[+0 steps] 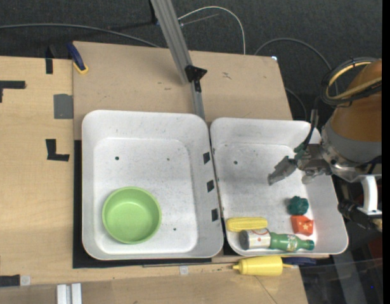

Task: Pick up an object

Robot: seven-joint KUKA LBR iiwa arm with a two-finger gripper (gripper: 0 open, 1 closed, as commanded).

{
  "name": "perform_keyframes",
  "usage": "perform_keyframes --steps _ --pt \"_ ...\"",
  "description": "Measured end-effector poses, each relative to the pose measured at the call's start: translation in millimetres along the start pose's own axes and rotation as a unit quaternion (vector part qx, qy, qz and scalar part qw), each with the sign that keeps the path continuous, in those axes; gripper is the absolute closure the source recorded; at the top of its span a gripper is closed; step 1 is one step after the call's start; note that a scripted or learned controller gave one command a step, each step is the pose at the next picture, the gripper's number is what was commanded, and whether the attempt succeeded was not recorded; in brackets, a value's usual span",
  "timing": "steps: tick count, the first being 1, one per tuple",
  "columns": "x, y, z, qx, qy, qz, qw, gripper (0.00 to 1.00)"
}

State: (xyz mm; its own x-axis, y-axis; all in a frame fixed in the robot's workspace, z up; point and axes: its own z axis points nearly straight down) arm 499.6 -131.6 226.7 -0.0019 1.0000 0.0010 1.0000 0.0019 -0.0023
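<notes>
gripper (285, 170): over the right bin (245, 135), fingers apart, nothing between them. green bottle (277, 240), yellow corn (247, 223) at its front edge: untouched. pick not yet begun.

arm (356, 116): cut off by the right edge; upper links out of frame
gripper (290, 168): small and dark; finger gap too blurred to read
green bottle (277, 240): label print too small to make out
yellow bottle (261, 266): partly tucked under the right bin's (258, 128) front rim
metal pole (172, 33): top cut off by the upper edge
</notes>
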Motion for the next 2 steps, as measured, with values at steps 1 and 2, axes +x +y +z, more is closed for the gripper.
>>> perform_keyframes --steps 1,2 --pt "0 0 0 0.0 0.0 0.0 1.0 0.0" --pt "4 8 57 0.002 0.0 0.0 1.0 0.0"
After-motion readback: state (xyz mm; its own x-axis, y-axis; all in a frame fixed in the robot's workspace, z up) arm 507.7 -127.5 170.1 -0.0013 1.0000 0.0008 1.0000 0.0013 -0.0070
